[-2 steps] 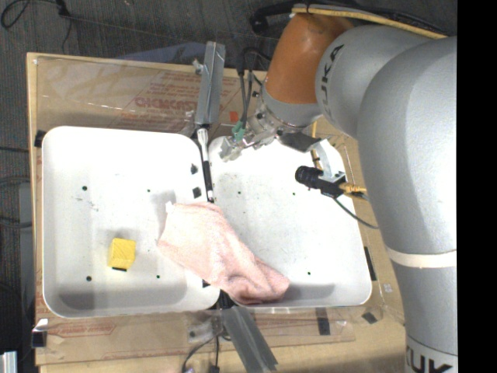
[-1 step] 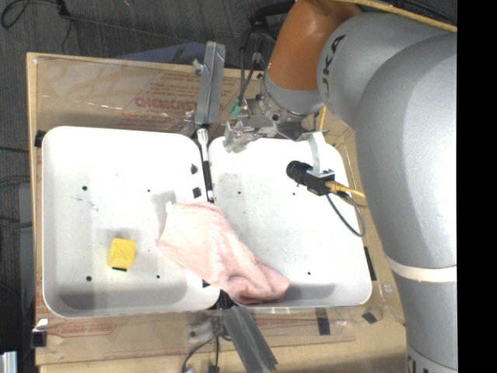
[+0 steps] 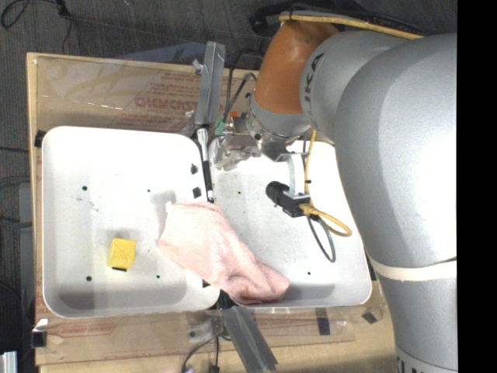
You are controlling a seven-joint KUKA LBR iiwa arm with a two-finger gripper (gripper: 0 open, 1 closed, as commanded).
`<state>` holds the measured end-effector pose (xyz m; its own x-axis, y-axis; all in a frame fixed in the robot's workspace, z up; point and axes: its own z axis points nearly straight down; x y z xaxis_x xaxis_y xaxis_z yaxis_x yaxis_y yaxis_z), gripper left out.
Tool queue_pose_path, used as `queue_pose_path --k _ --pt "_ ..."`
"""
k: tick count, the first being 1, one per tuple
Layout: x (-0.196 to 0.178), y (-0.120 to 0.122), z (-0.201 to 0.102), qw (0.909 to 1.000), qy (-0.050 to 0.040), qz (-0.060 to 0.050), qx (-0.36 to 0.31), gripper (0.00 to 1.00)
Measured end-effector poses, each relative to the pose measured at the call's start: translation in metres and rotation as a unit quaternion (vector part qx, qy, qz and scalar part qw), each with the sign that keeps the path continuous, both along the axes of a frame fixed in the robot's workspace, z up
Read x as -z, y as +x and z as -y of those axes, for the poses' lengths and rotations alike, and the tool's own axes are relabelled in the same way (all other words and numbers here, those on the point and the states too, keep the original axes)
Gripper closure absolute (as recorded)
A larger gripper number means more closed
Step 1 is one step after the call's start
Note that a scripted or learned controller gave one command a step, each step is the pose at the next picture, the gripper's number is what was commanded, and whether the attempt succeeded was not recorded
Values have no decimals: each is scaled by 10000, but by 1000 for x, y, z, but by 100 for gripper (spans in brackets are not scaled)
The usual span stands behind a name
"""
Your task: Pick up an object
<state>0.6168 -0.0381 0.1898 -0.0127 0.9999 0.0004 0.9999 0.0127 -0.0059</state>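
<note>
Plainly, from the camera view above the bench: two candidates for lifting, no contact with either. Lying flat near the front left corner of the left bin (image 3: 62,150), a small yellow block (image 3: 122,253), apart from the walls on all sides, with bare white floor around it and so open to a straight descent. Slumped over the shared wall between the bins, a pink cloth (image 3: 221,251), partly on the left bin's floor and mostly bunched toward the front edge of the right bin (image 3: 353,282); soft and heaped, likely easy to pinch at a fold, though draped across a rim that could snag it. Reaching in from the right, the grey arm (image 3: 388,130) with its orange band (image 3: 283,68), ending in the gripper (image 3: 231,148) hovering at the back left corner of the right bin, just beside the shared wall and a grey rail (image 3: 210,84) standing behind it. Impossible to tell how far open the gripper is, hidden as it is among wrist hardware; nothing visibly held. Below the wrist, a black fitting (image 3: 286,198) trailing a yellow cable (image 3: 330,222) over the right bin's floor. Judged from this: approach stage, pick not yet made. Tight room at that corner, with wall and rail close by; far freer room toward the cloth's heap along the front edge, or across the wall toward the block.
</note>
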Motion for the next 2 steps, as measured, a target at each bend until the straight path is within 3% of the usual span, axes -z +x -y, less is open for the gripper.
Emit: queue_pose_path --k 1,2 --pt "-58 -14 -41 9973 -8 12 736 100" --pt "-58 -14 -41 9973 -7 10 736 0"
